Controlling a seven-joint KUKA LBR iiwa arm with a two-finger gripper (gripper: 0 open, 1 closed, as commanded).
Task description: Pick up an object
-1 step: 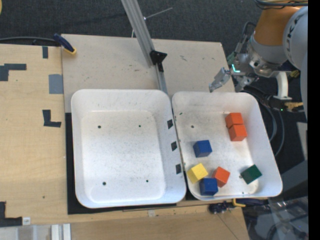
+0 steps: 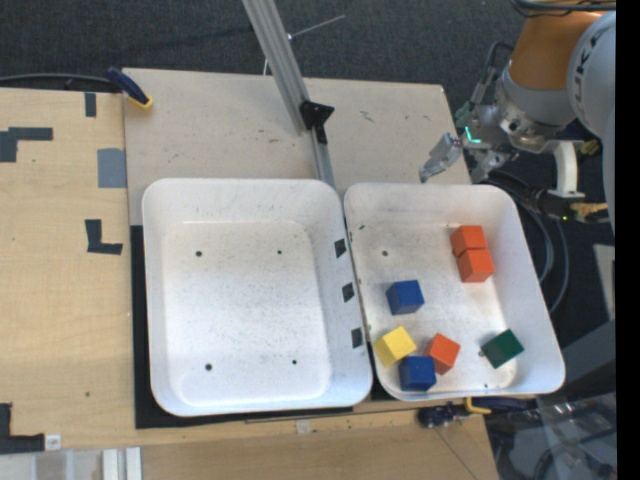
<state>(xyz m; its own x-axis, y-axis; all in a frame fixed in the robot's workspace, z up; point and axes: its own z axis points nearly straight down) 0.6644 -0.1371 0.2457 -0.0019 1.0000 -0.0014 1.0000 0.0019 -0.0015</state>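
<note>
Our gripper (image 2: 446,158) hangs past the right bin's (image 2: 520,230) far rim; we cannot tell its jaws' state. The clustered near blocks (image 2: 418,360) risk a fumbled grab.

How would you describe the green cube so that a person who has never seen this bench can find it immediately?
Start at the right-hand shallow white bin, the one holding small coloured blocks. Go to its near right corner, where the small dark green cube sits beside the bin wall. It is the only green block; its closest neighbour, a small orange cube, lies to its left.
</note>
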